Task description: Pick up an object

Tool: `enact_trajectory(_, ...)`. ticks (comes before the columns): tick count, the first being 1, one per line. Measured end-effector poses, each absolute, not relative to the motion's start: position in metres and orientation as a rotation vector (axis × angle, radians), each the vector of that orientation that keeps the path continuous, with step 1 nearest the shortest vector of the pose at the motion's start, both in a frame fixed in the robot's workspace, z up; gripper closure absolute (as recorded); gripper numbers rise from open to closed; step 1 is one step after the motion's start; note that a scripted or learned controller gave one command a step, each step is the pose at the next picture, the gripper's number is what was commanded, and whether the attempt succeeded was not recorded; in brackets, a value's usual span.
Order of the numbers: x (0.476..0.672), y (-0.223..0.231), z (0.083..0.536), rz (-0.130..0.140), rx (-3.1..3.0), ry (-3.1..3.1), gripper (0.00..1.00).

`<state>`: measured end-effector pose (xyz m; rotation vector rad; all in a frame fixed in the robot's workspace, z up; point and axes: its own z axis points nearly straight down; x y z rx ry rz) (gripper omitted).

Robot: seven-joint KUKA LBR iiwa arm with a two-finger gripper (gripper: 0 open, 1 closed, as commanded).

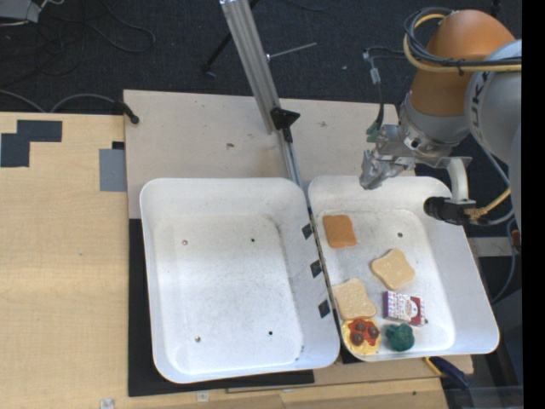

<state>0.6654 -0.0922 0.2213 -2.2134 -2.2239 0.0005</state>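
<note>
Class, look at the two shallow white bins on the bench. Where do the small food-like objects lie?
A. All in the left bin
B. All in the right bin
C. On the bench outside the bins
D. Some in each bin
B: the orange-brown flat square piece, the two tan bread-like slices, the small purple-and-white packet and the green lump all lie inside the right shallow white bin.

Dark carpeted floor [128,32] with loose cables [51,7]. Light wooden bench [60,262] at left, paler board [204,139] behind. Slanted aluminium rail [255,66] rising over the board.
</note>
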Motion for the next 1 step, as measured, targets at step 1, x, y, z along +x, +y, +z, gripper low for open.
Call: enact_trajectory(1,0.6536,-0.0362,0.2261,0.002,-2.213,-2.223,1.0)
